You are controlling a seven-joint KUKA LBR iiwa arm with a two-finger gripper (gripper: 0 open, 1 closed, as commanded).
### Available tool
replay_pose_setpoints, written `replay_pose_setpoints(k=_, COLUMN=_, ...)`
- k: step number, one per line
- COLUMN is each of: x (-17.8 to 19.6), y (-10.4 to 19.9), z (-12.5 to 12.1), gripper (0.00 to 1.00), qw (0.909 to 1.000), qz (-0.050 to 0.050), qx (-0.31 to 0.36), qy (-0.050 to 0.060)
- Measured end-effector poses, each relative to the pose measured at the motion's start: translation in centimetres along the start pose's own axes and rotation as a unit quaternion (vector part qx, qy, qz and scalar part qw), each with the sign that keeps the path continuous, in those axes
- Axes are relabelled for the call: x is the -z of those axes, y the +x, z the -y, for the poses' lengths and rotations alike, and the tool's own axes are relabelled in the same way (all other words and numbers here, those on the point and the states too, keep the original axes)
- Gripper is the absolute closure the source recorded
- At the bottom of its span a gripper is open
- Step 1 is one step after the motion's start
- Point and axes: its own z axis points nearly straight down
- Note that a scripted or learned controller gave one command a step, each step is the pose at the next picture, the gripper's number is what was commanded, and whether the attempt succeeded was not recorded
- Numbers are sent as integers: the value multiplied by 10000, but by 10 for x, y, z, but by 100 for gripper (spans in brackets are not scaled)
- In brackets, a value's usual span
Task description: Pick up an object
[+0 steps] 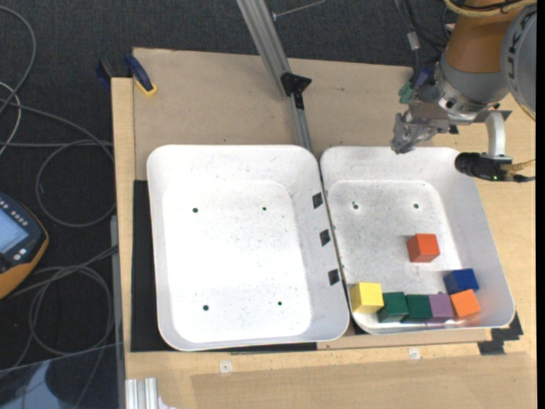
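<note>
Hovering gripper (407, 139) above right bin (484, 228); wooden bench (213, 100), dark carpet (68, 24).

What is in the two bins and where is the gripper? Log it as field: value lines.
left bin: no blocks seen
right bin: seven blocks
lone block: red block, mid-bin
front row: yellow block, two green blocks, purple block, orange block
behind orange: blue block
gripper: above the right bin's far rim, nothing seen in it
</note>
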Motion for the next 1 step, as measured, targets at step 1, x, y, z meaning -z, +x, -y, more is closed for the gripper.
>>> replay_pose_setpoints(k=1, x=-6, y=55, z=12, gripper=100, qw=10000, qz=-17, qx=24, qy=38)
